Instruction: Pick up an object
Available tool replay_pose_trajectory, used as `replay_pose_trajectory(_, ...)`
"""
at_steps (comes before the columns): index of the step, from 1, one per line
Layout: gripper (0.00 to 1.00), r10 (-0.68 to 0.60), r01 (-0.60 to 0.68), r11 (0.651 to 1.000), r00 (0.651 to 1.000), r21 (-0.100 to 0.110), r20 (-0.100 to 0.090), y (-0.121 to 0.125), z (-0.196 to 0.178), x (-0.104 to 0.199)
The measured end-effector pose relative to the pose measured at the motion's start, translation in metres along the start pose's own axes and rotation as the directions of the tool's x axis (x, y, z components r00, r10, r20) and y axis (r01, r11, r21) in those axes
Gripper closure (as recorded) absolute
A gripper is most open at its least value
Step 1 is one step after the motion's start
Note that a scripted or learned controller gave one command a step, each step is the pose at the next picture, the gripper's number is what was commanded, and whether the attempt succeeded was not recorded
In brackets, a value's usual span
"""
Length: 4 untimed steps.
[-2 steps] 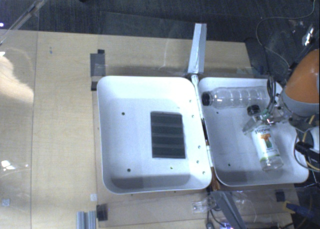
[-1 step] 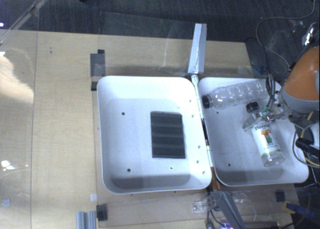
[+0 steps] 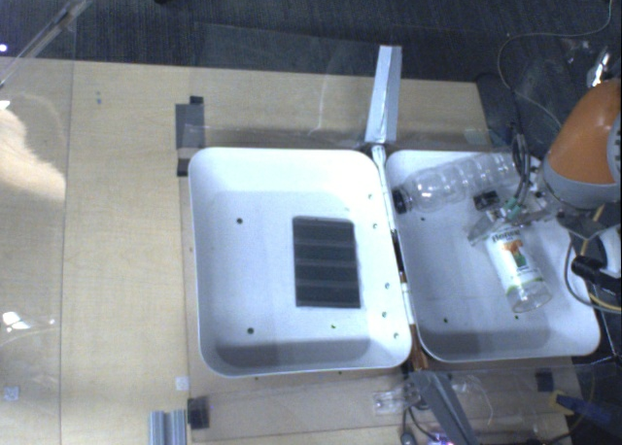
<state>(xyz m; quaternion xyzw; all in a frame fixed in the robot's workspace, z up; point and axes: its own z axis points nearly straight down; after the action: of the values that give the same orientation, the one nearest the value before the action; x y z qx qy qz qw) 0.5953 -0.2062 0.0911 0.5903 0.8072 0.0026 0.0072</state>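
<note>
In the right bin [image 3: 457, 326], a clear plastic bottle [image 3: 452, 184] lies on its side along the far wall, cap end to the left. A smaller clear bottle with a green and orange label [image 3: 515, 266] lies near the bin's right side, pointing toward the front. My gripper [image 3: 502, 218] hangs low over the upper end of this small bottle, just right of the big bottle's base; it touches or nearly touches it. The grey arm with its orange band [image 3: 586, 137] comes in from the right. A dark ribbed rectangular pad [image 3: 326, 261] lies flat in the middle of the left bin [image 3: 224, 239].
A metal bar [image 3: 384, 93] rises at the back between the two bins. Cables [image 3: 593, 273] run along the right bin's right edge. A clear panel [image 3: 39, 190] covers the bench at the left. Brackets and clutter [image 3: 437, 404] sit at the front edge.
</note>
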Motion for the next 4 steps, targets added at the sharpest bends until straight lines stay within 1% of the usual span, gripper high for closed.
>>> replay_pose_trajectory(1,0.00,-0.025,0.025,1.000,1.000,0.000,-0.001,0.011,0.000,-0.003)
replay_pose_trajectory(2,0.00,-0.236,0.236,0.972,0.972,-0.001,0.001,0.015,0.000,0.016)
replay_pose_trajectory(3,0.00,-0.188,0.188,0.982,0.982,-0.001,-0.002,0.017,0.001,-0.004)
replay_pose_trajectory(4,0.00,-0.050,0.051,0.998,0.998,0.037,-0.026,0.045,0.005,-0.015)
